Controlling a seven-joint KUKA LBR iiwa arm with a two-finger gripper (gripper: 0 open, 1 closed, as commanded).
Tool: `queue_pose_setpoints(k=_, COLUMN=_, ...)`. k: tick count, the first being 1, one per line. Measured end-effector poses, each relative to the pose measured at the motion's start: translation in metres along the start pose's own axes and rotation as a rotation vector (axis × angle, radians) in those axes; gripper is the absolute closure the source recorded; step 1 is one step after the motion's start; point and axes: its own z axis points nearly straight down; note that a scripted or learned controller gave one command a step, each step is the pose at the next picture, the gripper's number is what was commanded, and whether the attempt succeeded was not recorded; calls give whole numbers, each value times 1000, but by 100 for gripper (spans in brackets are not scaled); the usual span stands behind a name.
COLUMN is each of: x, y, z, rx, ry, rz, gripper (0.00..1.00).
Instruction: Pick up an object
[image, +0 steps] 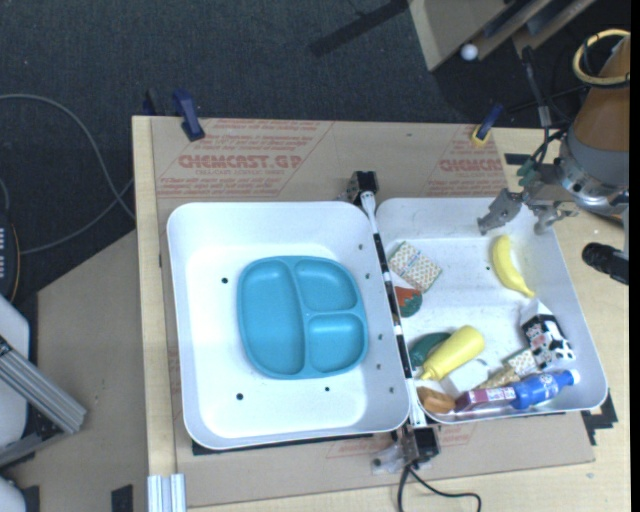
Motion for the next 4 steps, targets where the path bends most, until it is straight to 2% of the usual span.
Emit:
queue_pose_setpoints(k=1, x=-39, y=18, z=69, rx=1, ry=-1, rz=1, gripper=0)
queue_pose_setpoints(k=2, x=-31, y=34, z=108, rx=4, ry=8, rz=-4, gripper=0)
queue_pose_setpoints(k=3, x=-33, y=34, z=97, rx=-2, ry=0, rz=-4, gripper=100)
queue_pose_setpoints(k=4, x=59, y=33, z=108, rx=0, ry=2, rz=-2, gripper=100)
